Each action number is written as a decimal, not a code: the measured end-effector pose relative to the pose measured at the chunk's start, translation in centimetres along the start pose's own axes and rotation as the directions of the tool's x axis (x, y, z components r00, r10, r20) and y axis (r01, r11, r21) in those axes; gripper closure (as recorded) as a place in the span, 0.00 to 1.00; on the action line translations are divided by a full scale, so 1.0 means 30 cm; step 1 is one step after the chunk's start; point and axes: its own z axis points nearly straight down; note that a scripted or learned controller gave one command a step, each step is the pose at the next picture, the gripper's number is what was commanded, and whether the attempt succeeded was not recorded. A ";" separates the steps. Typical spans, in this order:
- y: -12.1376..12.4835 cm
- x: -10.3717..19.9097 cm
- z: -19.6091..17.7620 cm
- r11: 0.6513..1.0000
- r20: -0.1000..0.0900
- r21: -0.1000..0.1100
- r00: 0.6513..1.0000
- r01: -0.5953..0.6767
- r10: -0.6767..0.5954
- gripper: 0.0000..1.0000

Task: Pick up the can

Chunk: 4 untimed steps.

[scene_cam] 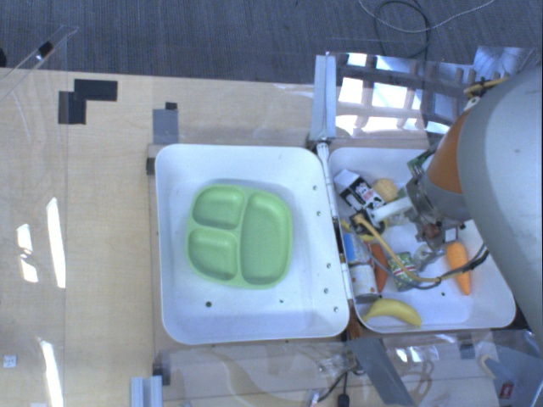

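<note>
so, left to right across the bench:

bench (76,227): pale wood, with black marks at about 10 o'clock from the left bin.

left bin (246,320): shallow and white, taking the middle of the view.

green tray (241,236): a divided plate with three compartments, lying flat near the bin's centre.

right bin (450,312): white, touching the left bin along a shared edge, crowded with small things.

can (360,267): seems to be the slim cylinder lying on its side along the right bin's left wall, at about 9 o'clock from the bin's centre; blue toward the top, silvery at the bottom end.

black-and-white package (357,190): at 11 o'clock in the right bin.

banana (393,311): at 6 o'clock, near the bottom rim.

carrot (459,265): at 3 o'clock, beside the arm.

gripper (422,237): low over the bin's middle, right of the can and apart from it; how far the jaws are parted i cannot tell, and nothing is visibly held.

arm (501,185): grey, orange band, entering from 3 o'clock.
</note>
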 end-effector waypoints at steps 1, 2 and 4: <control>-0.001 0.006 -0.035 1.000 -0.001 0.000 1.000 0.008 -0.008 1.00; -0.078 -0.132 -0.103 0.998 0.013 0.005 0.998 -0.062 0.062 1.00; -0.342 -0.167 -0.521 0.998 0.010 0.002 0.998 -0.059 0.059 1.00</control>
